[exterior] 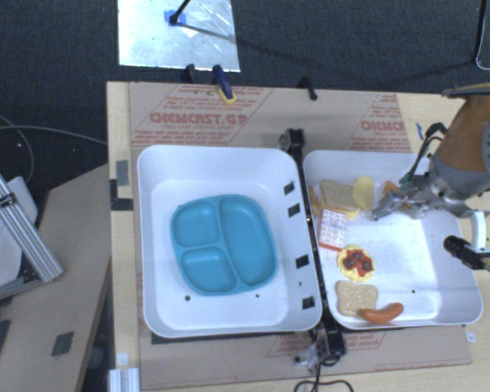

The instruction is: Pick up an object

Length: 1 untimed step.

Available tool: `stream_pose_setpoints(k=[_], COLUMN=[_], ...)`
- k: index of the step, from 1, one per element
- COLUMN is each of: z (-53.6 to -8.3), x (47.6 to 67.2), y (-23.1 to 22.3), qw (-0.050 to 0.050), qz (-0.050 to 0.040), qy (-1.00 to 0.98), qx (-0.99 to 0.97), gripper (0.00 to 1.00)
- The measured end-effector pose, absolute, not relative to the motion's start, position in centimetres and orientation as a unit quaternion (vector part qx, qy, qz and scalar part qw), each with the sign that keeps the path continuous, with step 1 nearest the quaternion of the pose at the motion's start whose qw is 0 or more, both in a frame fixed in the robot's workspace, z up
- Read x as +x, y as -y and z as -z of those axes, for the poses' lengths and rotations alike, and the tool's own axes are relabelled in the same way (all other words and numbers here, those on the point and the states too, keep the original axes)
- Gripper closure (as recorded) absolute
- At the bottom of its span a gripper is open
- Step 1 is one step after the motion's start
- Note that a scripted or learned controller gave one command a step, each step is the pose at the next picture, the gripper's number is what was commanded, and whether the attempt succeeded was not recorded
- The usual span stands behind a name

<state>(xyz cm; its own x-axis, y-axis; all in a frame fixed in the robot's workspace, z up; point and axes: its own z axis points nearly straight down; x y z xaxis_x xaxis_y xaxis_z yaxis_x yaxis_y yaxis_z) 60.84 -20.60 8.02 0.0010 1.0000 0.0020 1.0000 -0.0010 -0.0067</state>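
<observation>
The right bin holds toy food: a tan bread slice, a pale yellow chip, a red and white packet, a yellow disc with red topping, a piece of toast and an orange sausage. My gripper reaches in from the right and hangs low over the bin's upper middle, just right of the yellow chip. A small orange piece lies right beside its tip. Nothing is visibly held.
The left bin holds a blue divided plate. A black divider with clips runs between the bins. The right bin's floor is bare to the right of the food, under the arm.
</observation>
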Motion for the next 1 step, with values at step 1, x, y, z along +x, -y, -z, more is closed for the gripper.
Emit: stream_pose_setpoints(k=[1], z=[-9.63], x=[61.36], y=[20.65], qw=[-0.003], qz=[0.0016], qy=[0.708], qx=[-0.706], gripper=[1.0])
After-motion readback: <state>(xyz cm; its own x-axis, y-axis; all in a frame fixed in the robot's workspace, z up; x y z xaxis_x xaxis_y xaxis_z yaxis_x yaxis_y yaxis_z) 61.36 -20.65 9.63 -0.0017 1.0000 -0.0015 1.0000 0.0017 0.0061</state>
